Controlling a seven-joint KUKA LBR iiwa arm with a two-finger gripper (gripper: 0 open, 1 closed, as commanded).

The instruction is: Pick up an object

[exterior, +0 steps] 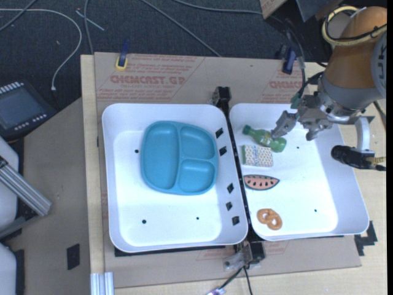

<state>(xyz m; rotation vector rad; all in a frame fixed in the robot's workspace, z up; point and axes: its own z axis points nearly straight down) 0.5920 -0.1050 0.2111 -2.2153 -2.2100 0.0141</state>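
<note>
Camera view looks down on two white bins on a bench. Left bin [116, 183] holds a blue divided plate [179, 157] near its middle. Right bin [344, 208] carries four small things along its left wall: a green bottle-like toy [265, 138] nearest the far edge, a patterned packet [257, 156], a watermelon slice [261, 182], and a pretzel [269, 219] by the near-left corner. The gripper [299, 126] hangs over the far edge, fingers spread wide, one finger [284, 125] just beside the green toy, nothing between them

Dark carpet floor [184, 17] with loose white cables [67, 26] at 11 o'clock; cardboard-topped bench [178, 72]; monitor [21, 106] at 9 o'clock.
</note>
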